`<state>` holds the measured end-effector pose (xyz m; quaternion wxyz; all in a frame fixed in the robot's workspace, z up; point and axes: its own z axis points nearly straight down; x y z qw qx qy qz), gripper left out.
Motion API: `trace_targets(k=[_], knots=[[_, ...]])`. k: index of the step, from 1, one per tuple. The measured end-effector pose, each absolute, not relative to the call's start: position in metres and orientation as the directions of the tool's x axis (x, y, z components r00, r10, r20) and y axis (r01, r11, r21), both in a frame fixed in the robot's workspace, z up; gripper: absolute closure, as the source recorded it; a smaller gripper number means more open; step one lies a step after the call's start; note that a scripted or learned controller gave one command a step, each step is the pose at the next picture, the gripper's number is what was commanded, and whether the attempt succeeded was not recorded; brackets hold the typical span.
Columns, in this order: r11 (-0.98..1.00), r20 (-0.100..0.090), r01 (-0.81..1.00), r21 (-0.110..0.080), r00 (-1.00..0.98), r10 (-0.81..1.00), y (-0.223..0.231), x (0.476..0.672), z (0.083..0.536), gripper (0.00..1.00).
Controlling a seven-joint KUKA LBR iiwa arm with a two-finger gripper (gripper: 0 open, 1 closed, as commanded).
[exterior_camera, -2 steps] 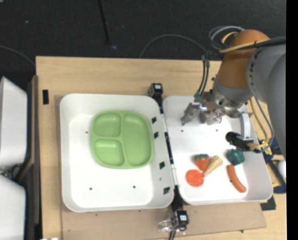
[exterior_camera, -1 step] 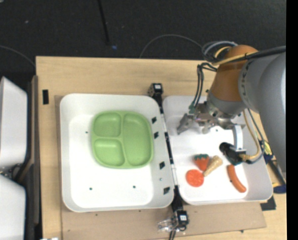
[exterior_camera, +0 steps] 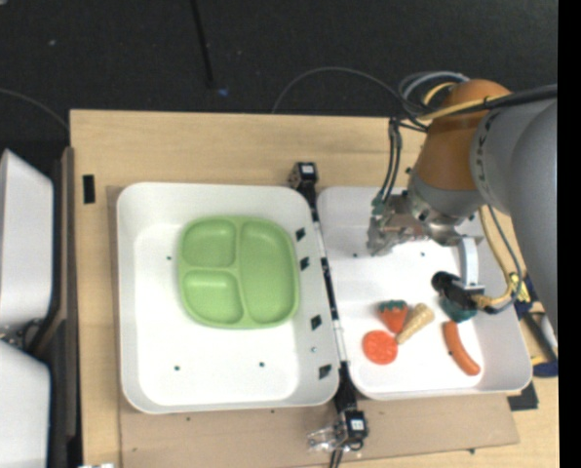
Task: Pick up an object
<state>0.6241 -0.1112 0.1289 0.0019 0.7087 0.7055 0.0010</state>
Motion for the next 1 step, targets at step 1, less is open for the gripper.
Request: trace_targets(k=[1], knots=[[-0.003, -0.002, 1.000, 0.008, 0.003, 1.000, -0.1216, 0.6250, 0.1887, 1.00]])
